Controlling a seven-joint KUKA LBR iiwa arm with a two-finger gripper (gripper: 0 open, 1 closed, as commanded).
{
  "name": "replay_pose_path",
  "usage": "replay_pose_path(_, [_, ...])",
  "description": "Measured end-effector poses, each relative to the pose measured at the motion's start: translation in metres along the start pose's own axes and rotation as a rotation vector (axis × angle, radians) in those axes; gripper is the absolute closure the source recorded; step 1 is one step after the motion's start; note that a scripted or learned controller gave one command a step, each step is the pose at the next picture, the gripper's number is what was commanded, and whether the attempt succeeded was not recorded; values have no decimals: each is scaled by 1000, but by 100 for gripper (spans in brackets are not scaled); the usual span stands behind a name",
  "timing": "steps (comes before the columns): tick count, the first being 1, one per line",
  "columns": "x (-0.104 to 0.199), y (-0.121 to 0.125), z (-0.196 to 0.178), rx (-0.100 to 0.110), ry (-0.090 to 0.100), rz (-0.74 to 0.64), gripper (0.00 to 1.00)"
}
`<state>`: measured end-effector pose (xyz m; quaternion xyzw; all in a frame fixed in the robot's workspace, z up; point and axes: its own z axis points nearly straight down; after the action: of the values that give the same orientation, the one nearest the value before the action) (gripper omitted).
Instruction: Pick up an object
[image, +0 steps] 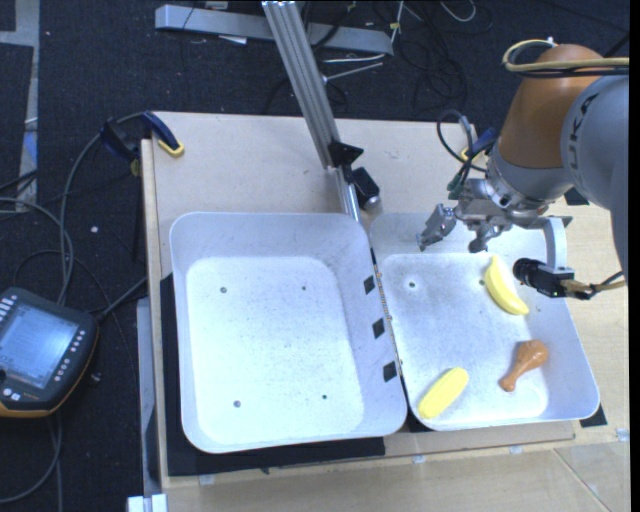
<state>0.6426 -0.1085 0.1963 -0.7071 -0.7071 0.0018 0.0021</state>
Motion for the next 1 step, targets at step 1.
replay_pose_path(1, [0,-4,63,0,0,0,0])
